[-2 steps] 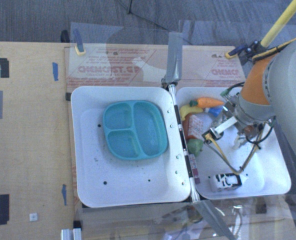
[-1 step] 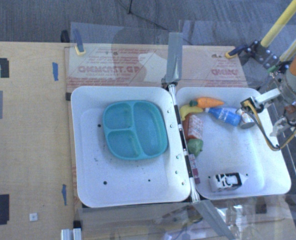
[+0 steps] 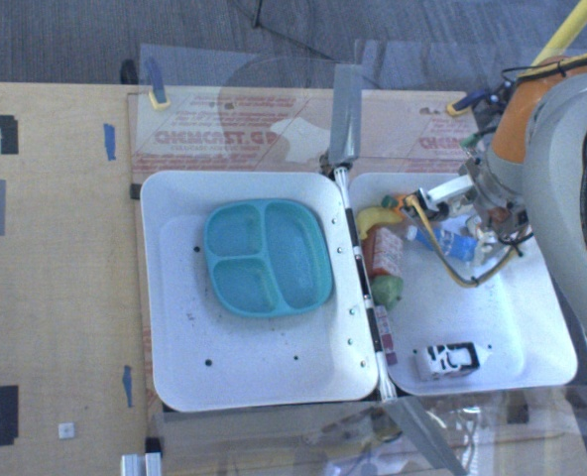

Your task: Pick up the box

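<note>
- Box [image 3: 386, 251] lies on the bin floor [image 3: 492, 315], left of the pincer [image 3: 472, 238] — not lifted yet.
- Pincer hovers near — I cannot tell its state.
- Reaching, gripping and lifting all remain.

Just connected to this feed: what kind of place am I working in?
Probably a robotics lab's test bench: two white bins side by side on a taped wooden bench, loose cables on the carpet, and toy food as props.

I see the box [image 3: 385, 252], reddish with a pale label, lying flat at the right bin's left wall.
</note>
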Robot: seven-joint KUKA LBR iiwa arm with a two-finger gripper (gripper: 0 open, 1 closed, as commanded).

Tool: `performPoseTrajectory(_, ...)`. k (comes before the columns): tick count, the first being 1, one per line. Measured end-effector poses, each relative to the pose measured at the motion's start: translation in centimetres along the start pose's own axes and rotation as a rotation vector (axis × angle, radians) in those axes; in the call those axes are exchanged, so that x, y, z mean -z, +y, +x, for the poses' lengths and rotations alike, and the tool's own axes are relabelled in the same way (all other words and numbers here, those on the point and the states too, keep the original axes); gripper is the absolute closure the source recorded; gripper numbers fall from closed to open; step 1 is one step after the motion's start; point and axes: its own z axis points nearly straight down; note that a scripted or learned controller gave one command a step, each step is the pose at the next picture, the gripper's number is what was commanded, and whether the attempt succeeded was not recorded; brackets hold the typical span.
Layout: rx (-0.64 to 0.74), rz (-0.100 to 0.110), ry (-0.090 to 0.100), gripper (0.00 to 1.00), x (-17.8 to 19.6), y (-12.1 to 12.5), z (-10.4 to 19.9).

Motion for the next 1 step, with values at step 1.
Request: performPoseTrajectory(1,0.005,0.000,-0.001,1.00,1.04,-0.19,0.18)
